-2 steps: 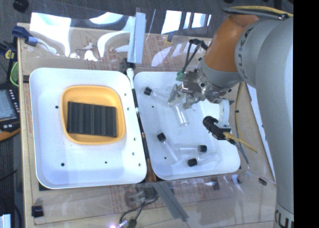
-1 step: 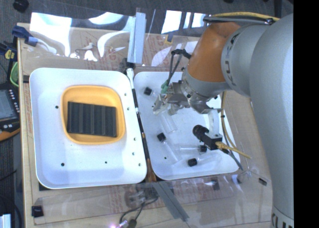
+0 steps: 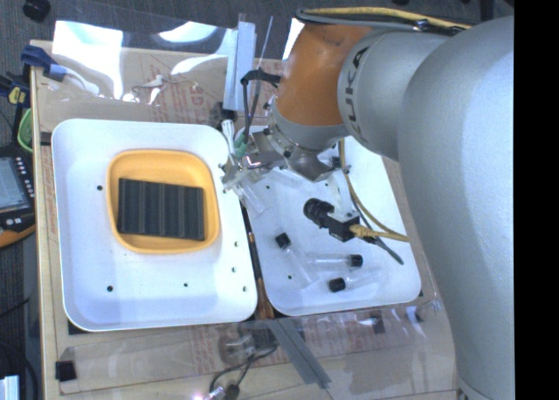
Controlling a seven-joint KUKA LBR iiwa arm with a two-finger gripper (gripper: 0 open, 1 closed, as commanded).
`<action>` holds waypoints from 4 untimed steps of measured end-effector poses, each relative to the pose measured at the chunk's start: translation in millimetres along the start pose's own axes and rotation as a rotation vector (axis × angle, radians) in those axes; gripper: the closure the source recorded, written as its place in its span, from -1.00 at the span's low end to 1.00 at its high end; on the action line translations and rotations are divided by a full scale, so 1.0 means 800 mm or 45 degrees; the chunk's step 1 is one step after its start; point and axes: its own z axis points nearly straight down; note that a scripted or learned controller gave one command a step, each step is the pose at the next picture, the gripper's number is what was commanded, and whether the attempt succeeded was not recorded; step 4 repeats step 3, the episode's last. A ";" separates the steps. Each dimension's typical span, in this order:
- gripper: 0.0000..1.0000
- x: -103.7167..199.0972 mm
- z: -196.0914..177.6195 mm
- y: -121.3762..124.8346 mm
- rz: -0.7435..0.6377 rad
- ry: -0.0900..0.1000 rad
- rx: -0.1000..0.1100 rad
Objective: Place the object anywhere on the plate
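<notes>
A yellow plate [image 3: 162, 168] with a dark ribbed rectangular centre lies in the left white bin [image 3: 87, 285]. The right white bin [image 3: 389, 280] holds small black pieces: one [image 3: 281, 239] near its left side, one [image 3: 336, 285] near the front, and one [image 3: 355, 260] at the end of a clear tube-like thing [image 3: 327, 262]. My gripper [image 3: 242, 173] hangs over the seam between the two bins, just right of the plate's right rim and above the nearest black piece. I see nothing held in it. The grey arm with its orange band [image 3: 323, 66] covers the back of the right bin.
A tall clear panel [image 3: 240, 62] stands upright behind the bins near the gripper. Cardboard lines the bench around the bins. A handheld device [image 3: 13, 193] lies off the bench's left edge.
</notes>
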 end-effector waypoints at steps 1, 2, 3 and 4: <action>1.00 0.046 0.012 -0.006 -0.235 0.002 0.005; -1.00 0.045 0.012 -0.006 -0.234 0.001 0.005; -1.00 0.018 0.013 0.081 -0.338 0.000 0.000; -1.00 0.018 0.013 0.081 -0.338 0.000 0.000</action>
